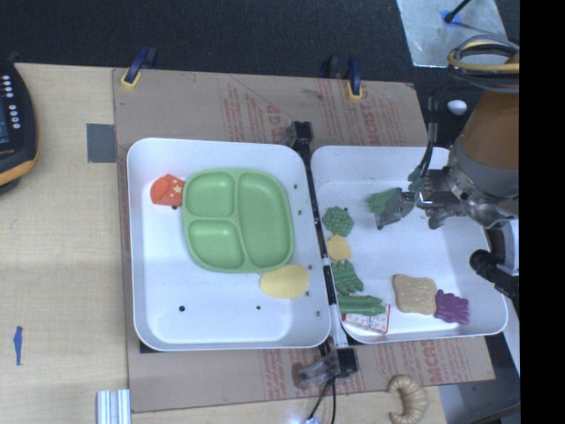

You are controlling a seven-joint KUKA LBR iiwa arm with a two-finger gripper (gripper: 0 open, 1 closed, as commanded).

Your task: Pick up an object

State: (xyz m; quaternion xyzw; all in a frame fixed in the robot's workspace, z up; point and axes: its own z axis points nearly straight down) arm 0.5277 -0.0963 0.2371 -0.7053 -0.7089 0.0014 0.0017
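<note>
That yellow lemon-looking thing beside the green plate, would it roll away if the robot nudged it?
Probably a little. The yellow lemon looks rounded and smooth, so a nudge could roll it. It lies against the green divided plate, which may stop it going that way. It looks like a toy, so likely light.

Arm reaching in from the right, wrist low over the right side of the bench.

The 1 grey arm enters at the right edge of the camera view, its orange band sitting above the wrist as a broad rounded collar. Below the band the wrist narrows to a metal head that points leftward and slightly down. The gripper extends from that head toward the left, its 2 dark fingers angled down and to the left. Whether the jaws stand apart or closed cannot be told from this slant. A black cable loops beside the wrist at the right edge.
</note>
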